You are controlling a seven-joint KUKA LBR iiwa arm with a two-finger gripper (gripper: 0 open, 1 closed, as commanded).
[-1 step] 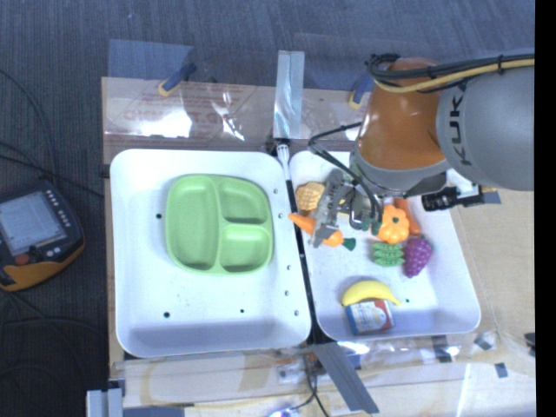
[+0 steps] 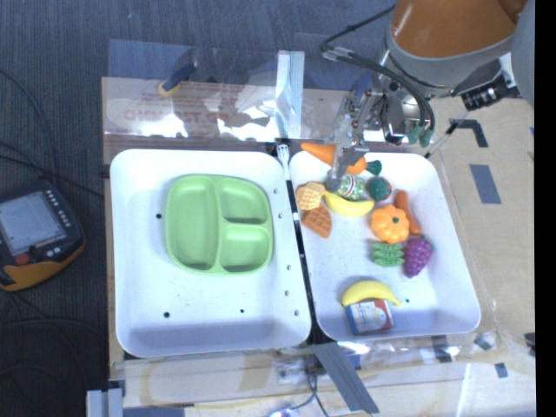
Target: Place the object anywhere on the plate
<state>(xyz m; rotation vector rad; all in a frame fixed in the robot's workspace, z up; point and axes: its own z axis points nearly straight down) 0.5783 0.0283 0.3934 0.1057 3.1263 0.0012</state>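
Overhead, the metal two-finger hand (image 2: 346, 174) hung above a small green-and-white can (image 2: 351, 186); its grip state could not be told.

The arm (image 2: 452, 16) has a broad orange band over a grey ring. Black cables (image 2: 365, 59) loop beside it, and the claw (image 2: 347, 168) is bare metal with slim fingers.

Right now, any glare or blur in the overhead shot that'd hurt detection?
Camera view: glare on the clear film behind the bins and along the front edge; plate evenly lit, sharp; toys soft but legible; tool small, and the orange band up close is blurred.
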